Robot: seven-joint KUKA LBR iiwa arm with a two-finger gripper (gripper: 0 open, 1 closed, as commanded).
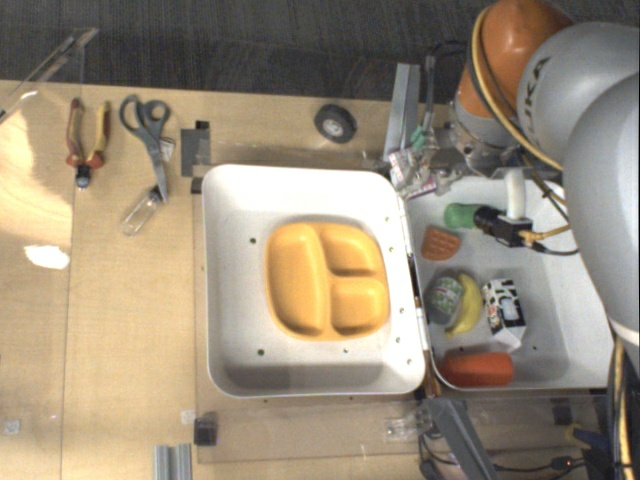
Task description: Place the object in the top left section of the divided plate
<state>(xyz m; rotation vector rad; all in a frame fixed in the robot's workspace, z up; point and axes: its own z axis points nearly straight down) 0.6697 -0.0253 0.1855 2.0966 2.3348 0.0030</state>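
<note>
A yellow divided plate (pixel 327 278) sits in the left white bin (pixel 230 358), all sections bare. The right bin (pixel 560 358) holds small items: a green piece (pixel 462 214), an orange-brown piece (pixel 441 243), a yellow-green fruit (pixel 455 302), a black-and-white carton (pixel 503 303) and a red piece (pixel 477 369). The grey arm (pixel 590 128) reaches over the right bin's far end. The gripper (pixel 425 168) hangs near the bin's far left corner; whether it is clenched cannot be told. Likely the picking step; next, a grasp is needed.

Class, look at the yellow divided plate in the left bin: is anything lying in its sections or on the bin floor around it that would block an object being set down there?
Nothing visible does. The yellow divided plate lies alone in the left bin, its sections bare. The other items sit in the right bin.
</note>
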